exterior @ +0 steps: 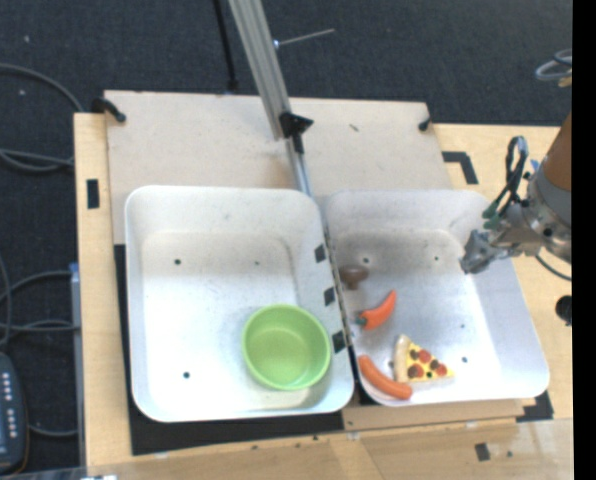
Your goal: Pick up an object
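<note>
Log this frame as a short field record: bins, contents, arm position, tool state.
left bin: holds a green bowl, upright, near its front right corner
right bin: holds an orange pepper, a pizza slice, a hot dog and a small brown item
arm: at the right bin's right edge
tool: over the right bin's right side, apart from all items
tool state: cannot tell
grasp: none visible

Two bins point(158, 218), one bowl point(286, 345), four toys point(378, 309)
</note>
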Controlling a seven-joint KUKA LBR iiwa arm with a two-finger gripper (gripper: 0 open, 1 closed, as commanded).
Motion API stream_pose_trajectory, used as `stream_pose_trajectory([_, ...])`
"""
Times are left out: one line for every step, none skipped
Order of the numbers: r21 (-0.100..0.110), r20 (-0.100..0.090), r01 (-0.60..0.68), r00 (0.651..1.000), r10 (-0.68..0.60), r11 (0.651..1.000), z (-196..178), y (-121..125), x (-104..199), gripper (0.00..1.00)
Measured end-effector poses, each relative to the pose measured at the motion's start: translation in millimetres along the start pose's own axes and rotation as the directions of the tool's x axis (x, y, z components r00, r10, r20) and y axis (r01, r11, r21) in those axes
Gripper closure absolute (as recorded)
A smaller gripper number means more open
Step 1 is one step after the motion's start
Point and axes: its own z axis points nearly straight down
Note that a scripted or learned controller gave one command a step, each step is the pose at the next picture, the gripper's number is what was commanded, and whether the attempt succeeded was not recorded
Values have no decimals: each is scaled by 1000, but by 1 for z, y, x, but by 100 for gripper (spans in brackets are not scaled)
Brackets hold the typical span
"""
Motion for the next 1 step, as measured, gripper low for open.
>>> stream_pose_trajectory([9,-2,1,1000,-1,1000,16,17,48,100])
